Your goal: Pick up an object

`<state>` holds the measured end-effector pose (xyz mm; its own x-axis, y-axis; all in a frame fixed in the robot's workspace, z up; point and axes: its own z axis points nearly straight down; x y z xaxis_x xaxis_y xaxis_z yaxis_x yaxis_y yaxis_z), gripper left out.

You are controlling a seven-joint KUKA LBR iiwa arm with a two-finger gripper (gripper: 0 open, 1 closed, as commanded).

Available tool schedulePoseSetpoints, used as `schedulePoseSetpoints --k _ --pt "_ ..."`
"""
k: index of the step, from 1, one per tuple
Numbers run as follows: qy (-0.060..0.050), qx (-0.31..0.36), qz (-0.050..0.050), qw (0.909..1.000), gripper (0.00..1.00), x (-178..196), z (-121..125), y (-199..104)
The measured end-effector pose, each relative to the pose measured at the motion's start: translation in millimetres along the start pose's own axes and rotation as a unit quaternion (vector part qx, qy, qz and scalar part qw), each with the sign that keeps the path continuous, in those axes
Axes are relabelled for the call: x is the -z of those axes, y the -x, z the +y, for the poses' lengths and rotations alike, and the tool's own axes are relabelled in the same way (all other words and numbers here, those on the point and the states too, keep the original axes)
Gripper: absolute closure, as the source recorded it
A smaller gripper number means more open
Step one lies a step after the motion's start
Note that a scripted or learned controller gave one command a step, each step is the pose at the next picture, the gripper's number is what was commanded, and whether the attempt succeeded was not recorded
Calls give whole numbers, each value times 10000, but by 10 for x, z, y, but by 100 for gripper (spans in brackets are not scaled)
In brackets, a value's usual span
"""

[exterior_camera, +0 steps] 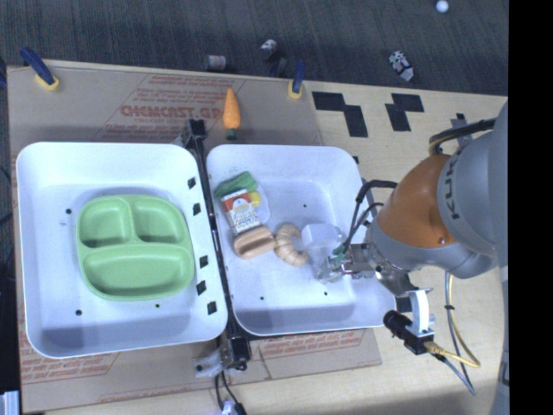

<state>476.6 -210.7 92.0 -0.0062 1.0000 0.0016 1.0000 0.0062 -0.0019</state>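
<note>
- Camera view: two shallow white bins side by side on the counter (363,111), left bin (43,232) and right bin (285,158).
- In the left bin, a green divided plate (134,246), lying flat at the middle.
- In the right bin, a packet (240,201) with green, white and red print, up near the dividing wall.
- Just below the packet, touching it, a brown hot-dog-like toy (252,243).
- Right beside that, a tan croissant-like piece (291,243), touching or nearly touching it.
- Next to the tan piece, a clear, pale object (318,239), hard to make out against the white floor.
- Grey arm (467,206) with orange band reaching in from the right, wrist over the right bin's right edge.
- Tool (335,264) down low in the right bin, at the clear object; cannot tell how wide it stands, nor whether anything sits within it.
- Outside the bins, an orange carrot-like toy (231,109) on the counter above the right bin.
</note>
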Motion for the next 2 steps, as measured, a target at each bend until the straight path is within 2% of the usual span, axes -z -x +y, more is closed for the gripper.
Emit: schedulePoseSetpoints --k 1,2 --pt "41 2 -32 10000 100 1983 12 9" --pt "-10 1 3 10000 100 809 -4 -537"
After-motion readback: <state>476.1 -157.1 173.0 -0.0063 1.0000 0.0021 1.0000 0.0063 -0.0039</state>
